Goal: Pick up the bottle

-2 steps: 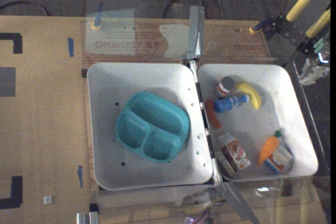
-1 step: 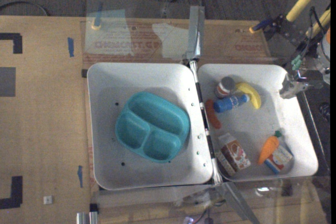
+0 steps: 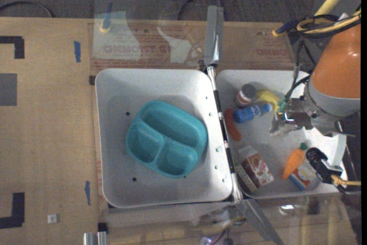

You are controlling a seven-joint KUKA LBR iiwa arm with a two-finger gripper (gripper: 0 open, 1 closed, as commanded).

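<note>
The bottle is small and blue with a white cap, and it lies on its side near the back left of the right bin. My gripper hangs over the middle of that bin, a short way right of the bottle's cap end and slightly nearer the front. Nothing shows between the gripper and the bottle, and they look apart.
Behind the bottle are a round can and a yellow banana. A red-orange piece lies by the left wall. A small carton and a toy carrot sit at the front. The left bin holds a teal divided plate.
</note>
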